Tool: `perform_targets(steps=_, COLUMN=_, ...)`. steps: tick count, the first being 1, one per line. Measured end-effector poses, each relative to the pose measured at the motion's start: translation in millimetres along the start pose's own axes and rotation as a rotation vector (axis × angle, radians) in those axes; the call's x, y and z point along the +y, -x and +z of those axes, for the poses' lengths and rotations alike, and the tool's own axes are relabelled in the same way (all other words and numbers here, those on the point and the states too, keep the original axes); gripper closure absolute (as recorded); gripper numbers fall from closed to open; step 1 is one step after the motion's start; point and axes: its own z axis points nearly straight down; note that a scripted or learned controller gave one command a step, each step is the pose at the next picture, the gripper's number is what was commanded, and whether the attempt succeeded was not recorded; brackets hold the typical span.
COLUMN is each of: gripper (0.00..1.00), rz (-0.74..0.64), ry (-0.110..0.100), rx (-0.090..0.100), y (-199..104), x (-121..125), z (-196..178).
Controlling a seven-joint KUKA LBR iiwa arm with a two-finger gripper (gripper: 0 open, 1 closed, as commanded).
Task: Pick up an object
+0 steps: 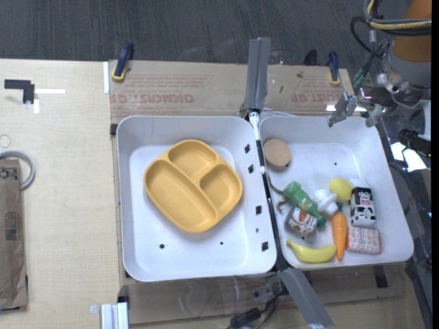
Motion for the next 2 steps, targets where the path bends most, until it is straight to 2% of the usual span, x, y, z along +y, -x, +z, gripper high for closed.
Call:
perform_targets(steps=1, gripper=0.00, rz=-0.232, ry=0.000, rx=0.000, y=5, x=-58, z=80)
perform_targets(steps=2, gripper=0.00, rz=-0.170, ry=0.012, rx=-0.004, y=43, x=-109, z=123)
